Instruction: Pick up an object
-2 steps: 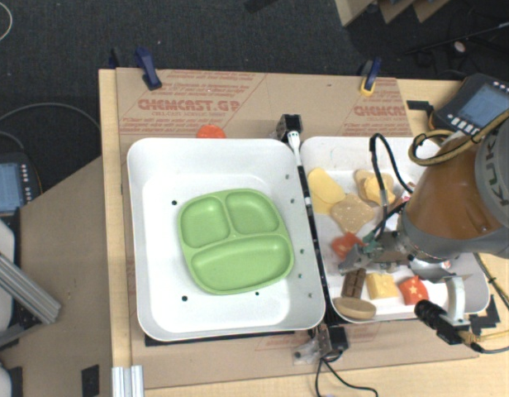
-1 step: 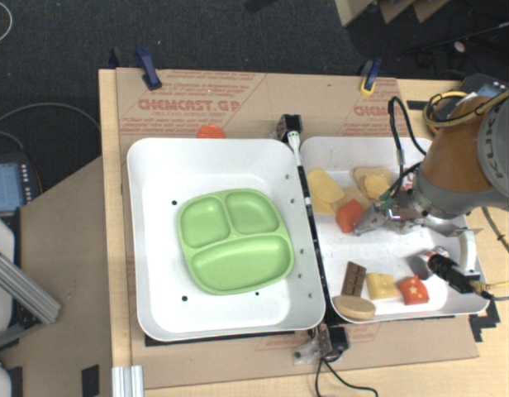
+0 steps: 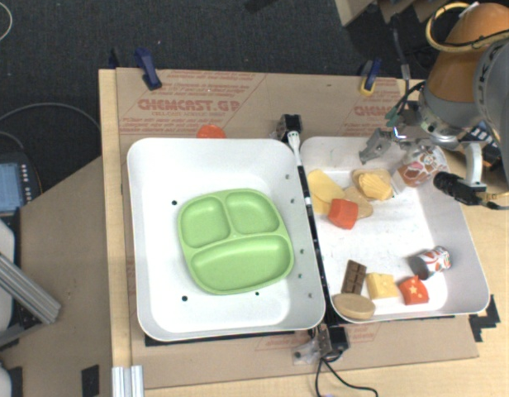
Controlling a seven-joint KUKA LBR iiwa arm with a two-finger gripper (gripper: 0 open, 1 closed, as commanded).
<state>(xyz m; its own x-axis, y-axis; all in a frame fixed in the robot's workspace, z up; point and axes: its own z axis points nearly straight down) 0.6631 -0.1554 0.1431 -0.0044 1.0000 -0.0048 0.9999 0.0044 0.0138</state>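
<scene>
My gripper (image 3: 395, 147) hangs over the far edge of the right bin (image 3: 453, 222), just above and behind a tan bun (image 3: 374, 184). A red-and-white item (image 3: 420, 169) lies close to its right side; whether it is touched is unclear. Toys scattered in the right bin include a yellow cheese wedge (image 3: 321, 190), a red cube (image 3: 344, 213), a chocolate bar (image 3: 354, 277), a yellow block (image 3: 382, 285), a red star block (image 3: 414, 290), a round cookie (image 3: 354, 306) and a small dark can (image 3: 432, 261).
The left bin (image 3: 155, 180) holds a green divided plate (image 3: 235, 240). A black divider clip (image 3: 291, 126) sits between the bins at the back. The grey arm with its orange band (image 3: 469, 31) comes in from the upper right.
</scene>
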